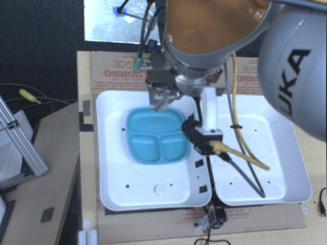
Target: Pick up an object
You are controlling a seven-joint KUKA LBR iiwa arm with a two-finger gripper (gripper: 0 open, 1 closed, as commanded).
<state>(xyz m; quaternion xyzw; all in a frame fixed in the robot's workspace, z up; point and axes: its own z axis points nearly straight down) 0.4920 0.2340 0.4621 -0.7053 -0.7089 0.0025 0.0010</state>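
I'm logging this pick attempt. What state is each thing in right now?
blue divided plate: lying flat, right way up, in the left bin.
gripper: low over the plate's far rim.
right bin: holds no loose object.

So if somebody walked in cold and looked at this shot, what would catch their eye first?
Probably the bright blue divided plate, lying flat in the left white bin and standing out against the pale plastic. Next, the big grey KUKA arm with its orange band, crowding the upper right. Its gripper hangs right at the plate's far rim.
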